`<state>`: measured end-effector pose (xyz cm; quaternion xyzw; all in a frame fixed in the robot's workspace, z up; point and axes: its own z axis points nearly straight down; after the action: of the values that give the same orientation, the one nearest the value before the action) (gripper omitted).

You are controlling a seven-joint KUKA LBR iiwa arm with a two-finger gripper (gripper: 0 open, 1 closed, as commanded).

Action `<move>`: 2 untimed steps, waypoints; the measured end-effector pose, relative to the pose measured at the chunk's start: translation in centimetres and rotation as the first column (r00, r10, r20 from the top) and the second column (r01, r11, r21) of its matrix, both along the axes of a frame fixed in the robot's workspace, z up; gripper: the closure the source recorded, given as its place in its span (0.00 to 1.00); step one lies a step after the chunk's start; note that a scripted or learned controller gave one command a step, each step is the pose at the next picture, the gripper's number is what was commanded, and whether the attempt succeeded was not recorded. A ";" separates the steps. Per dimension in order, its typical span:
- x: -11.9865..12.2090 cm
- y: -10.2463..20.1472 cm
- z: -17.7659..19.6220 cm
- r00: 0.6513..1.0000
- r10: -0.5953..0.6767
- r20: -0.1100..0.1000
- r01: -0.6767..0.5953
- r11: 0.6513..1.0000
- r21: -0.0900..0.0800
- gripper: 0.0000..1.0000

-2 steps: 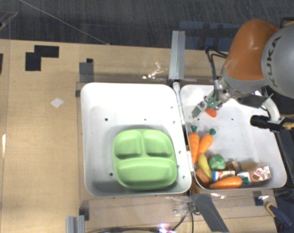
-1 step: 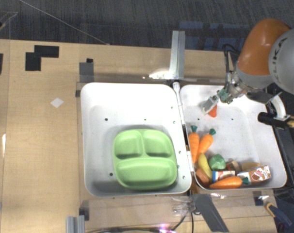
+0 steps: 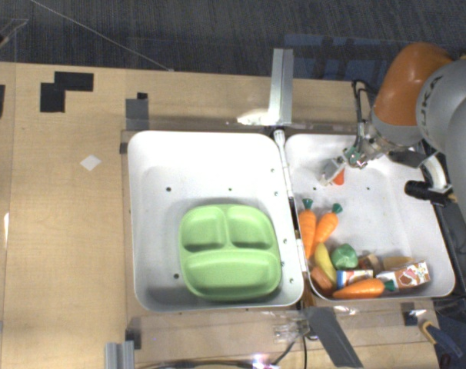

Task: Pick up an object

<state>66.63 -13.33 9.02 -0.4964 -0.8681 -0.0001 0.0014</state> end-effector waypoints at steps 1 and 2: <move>-1.2 0.1 0.0 1.000 0.000 0.015 0.000 1.000 -0.004 0.00; -1.4 2.8 0.0 0.999 -0.045 0.016 0.045 0.999 -0.002 0.00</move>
<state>65.27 -10.52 9.00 -0.5156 -0.8568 -0.0029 -0.0062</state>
